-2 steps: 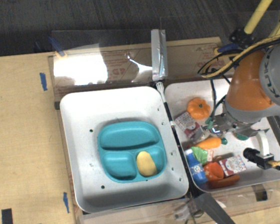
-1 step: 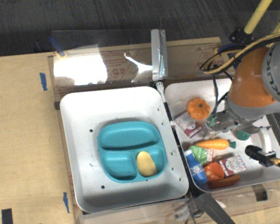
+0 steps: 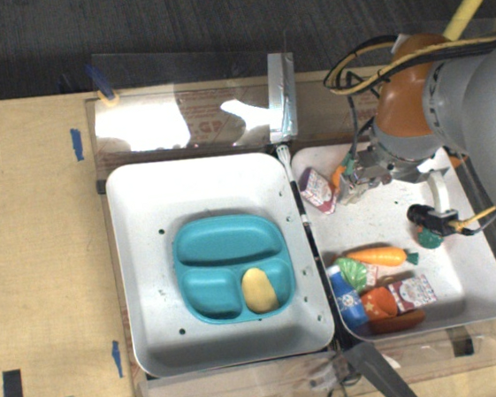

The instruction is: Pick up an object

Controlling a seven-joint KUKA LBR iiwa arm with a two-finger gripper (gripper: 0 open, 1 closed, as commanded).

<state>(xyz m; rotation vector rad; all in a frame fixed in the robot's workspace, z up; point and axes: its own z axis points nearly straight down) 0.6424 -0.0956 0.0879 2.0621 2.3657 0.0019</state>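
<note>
Glossy white plastic bins [image 3: 138, 250] sit on matt wood-look bench [image 3: 36, 288]; the teal tray [image 3: 212, 273] looks smooth plastic.

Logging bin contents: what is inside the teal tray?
The tray, in the left bin, holds one yellow potato-like piece in its lower right compartment. The floor under that piece is hidden.

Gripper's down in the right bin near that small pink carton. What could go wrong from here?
1. The gripper sits close to the bin's back wall and beside the small pink carton, so it may push the carton away rather than grasp it.
2. The carrot, red carton and blue packet lie crowded together, so picking one could drag another.
</note>
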